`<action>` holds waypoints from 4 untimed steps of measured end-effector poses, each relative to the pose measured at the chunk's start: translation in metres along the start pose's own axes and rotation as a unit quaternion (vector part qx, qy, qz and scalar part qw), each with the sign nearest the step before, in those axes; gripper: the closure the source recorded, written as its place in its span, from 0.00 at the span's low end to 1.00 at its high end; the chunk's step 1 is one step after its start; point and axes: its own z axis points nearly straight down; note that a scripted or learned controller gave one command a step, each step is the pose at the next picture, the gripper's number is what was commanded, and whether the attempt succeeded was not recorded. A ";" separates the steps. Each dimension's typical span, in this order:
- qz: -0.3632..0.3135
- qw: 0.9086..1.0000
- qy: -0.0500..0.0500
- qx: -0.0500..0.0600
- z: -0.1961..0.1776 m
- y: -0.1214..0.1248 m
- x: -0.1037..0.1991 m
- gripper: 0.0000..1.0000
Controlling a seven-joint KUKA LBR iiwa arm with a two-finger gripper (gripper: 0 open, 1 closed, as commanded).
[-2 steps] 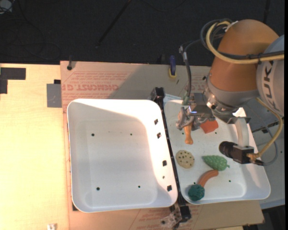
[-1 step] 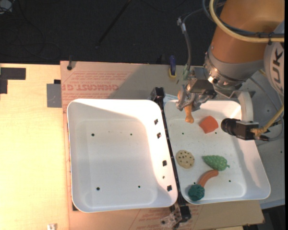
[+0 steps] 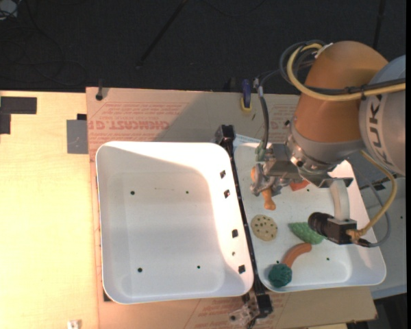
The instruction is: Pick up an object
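My gripper (image 3: 264, 182) hangs over the upper left part of the right bin (image 3: 370, 274). A small orange piece (image 3: 268, 199) lies right under its tip, and I cannot tell whether they touch. Nearer the front lie a tan round disc with holes (image 3: 264, 227), a green piece (image 3: 304, 232), a curved orange-brown sausage shape (image 3: 296, 253) and a teal ball (image 3: 281, 275). A bit of red (image 3: 301, 184) peeks out beside the wrist, partly hidden by the arm.
The left bin (image 3: 106, 184) stands beside the right one, with a black clip strip (image 3: 234, 197) along their shared edge. The arm's large orange and grey body (image 3: 339, 108) covers the back of the right bin. Cardboard lies under both bins.
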 end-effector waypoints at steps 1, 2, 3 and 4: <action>-0.003 1.000 0.001 -0.008 -0.052 0.033 0.048 1.00; -0.002 1.000 0.000 -0.001 0.018 0.032 0.060 1.00; 0.001 1.000 -0.001 -0.007 -0.021 0.056 -0.008 1.00; -0.001 1.000 0.001 -0.001 0.030 0.040 0.010 1.00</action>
